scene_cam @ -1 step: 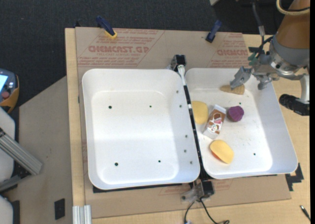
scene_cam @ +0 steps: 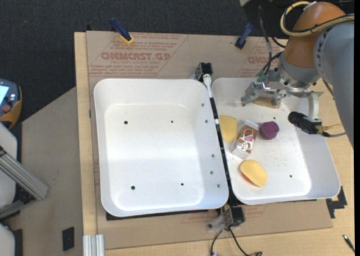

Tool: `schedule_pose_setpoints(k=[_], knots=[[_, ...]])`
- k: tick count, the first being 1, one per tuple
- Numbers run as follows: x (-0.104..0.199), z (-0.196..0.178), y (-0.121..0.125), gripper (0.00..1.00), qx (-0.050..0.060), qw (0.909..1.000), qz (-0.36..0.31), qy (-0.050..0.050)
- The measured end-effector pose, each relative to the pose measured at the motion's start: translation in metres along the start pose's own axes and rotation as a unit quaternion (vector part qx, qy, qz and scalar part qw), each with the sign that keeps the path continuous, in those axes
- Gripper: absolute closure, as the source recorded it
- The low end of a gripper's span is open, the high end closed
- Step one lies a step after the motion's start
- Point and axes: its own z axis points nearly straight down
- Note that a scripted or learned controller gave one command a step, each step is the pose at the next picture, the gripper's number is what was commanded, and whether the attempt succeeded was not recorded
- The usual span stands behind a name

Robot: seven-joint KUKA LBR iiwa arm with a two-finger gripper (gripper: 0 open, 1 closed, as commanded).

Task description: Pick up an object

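Observation:
Four objects lie in the right bin (scene_cam: 315, 182). A pale yellow rounded piece (scene_cam: 228, 128) rests against the bin's left wall. Beside it lies a small brown and white packet (scene_cam: 246, 139). A purple ball-like item (scene_cam: 270, 130) sits to the packet's right. A yellow-orange oval piece (scene_cam: 253, 173) lies nearer the front. My gripper (scene_cam: 262, 94) hangs over the back of the right bin, behind the objects and apart from them. Nothing shows between its fingers.
The left bin (scene_cam: 152, 142) stands beside the right one, with a black divider strip (scene_cam: 216, 131) between them. Blue clamps (scene_cam: 122, 31) hold the cardboard base at the back. A black cable (scene_cam: 306, 122) hangs from the arm over the right bin.

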Motion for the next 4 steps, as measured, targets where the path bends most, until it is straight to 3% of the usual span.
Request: schedule_pose_setpoints(k=[1,2,3,4], knots=[[0.011,0.016,-0.03,0.0,0.007,1.0,0.001,0.002],[0.041,0.015,0.005,0.0,0.004,1.0,-0.001,0.001],[0.125,-0.093,0.007,0.0,-0.003,1.0,-0.005,0.002],[0.196,-0.171,0.006,0.0,0.0,1.0,-0.003,0.002]])
